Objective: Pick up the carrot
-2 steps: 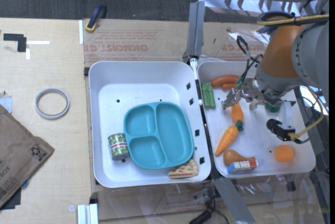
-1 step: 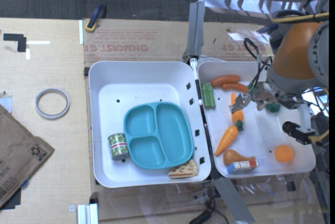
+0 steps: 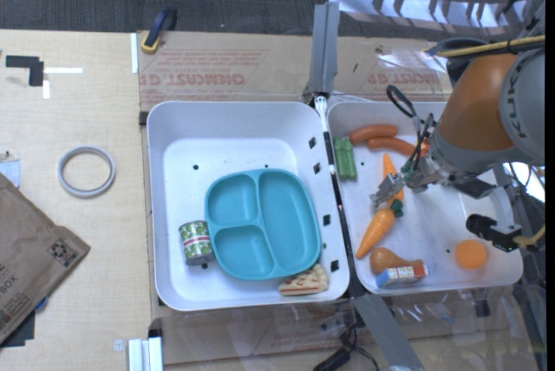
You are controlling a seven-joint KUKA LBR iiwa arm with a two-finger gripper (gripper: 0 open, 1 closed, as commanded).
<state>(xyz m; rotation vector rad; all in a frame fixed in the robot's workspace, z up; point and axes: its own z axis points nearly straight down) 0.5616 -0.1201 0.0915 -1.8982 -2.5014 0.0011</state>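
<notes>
Approach step: gripper [image 3: 389, 190] low in right bin [image 3: 486, 274], just above carrot [image 3: 376, 230], finger spread and any hold impossible to tell; next, descend squarely onto carrot.

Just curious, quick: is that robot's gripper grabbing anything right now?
Gripper: cannot be told; it hovers right above the carrot in the right bin.

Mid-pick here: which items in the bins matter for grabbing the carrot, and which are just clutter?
Belongs to the job:
carrot, right bin
gripper, just above the carrot's leafy end

Just lying about:
teal divided plate, can and bread slice, left bin
sausage, green block, orange, right bin
tape roll on the bench
</notes>
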